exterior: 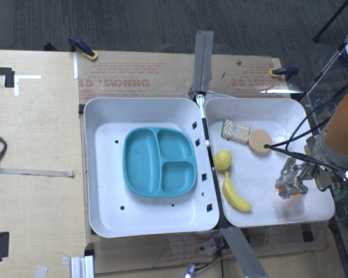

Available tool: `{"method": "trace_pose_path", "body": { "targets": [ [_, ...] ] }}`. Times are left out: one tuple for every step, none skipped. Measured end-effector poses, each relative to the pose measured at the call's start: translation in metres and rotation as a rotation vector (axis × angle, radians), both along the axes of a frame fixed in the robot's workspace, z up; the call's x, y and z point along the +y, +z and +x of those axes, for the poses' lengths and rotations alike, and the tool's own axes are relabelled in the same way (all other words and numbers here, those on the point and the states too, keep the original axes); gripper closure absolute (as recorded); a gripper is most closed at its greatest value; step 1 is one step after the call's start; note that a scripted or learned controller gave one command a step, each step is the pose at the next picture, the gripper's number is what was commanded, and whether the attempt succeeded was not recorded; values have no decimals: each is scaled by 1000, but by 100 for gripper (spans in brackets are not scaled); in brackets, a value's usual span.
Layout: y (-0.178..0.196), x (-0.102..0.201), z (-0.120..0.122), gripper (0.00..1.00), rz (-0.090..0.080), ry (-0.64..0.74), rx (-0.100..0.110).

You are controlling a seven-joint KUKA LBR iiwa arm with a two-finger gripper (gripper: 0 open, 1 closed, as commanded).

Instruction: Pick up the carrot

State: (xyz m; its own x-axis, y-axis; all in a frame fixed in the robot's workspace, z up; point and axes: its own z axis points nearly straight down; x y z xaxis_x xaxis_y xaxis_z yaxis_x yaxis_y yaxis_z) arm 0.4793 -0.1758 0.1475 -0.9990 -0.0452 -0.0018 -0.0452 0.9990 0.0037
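Right now you have the two-finger gripper [291, 185] low in the right-hand shallow white bin [267, 110], at about four o'clock on that bin's floor, and a small patch of orange shows at its fingertips around [297, 194]. You should treat that patch as the orange carrot [297, 194], though the metal of the hand hides most of it, so you cannot read its long axis or which way its tip points; that stays uncertain. The rig instructions bar any guess about the fingers, and you cannot tell from this slant whether anything is truly clamped. What could go wrong: if the hand sits off the carrot's middle, the tapered body may squirt out sideways as it lifts, or pivot and drop back on the bin floor. The near wall of the bin lies just beside the hand at six o'clock, so a low drag could catch the rim. The black cables [290, 142] crossing from three o'clock could snag on a quick rise. Other things are well apart from the hand: a yellow banana [235, 194] at nine o'clock, a yellow lemon [223, 160] at ten o'clock, a tan round disc [260, 141] and a speckled rectangular sponge [236, 131] at eleven o'clock. The turquoise divided plate [160, 162] rests in the left-hand white bin [104, 213].
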Motion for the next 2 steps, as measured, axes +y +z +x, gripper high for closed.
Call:
{"method": "trace_pose_path", "body": {
  "targets": [
    [52,-43,16,100,-5,488,-6],
    [81,3,23,100,-4,258,-5]
  ]
}}
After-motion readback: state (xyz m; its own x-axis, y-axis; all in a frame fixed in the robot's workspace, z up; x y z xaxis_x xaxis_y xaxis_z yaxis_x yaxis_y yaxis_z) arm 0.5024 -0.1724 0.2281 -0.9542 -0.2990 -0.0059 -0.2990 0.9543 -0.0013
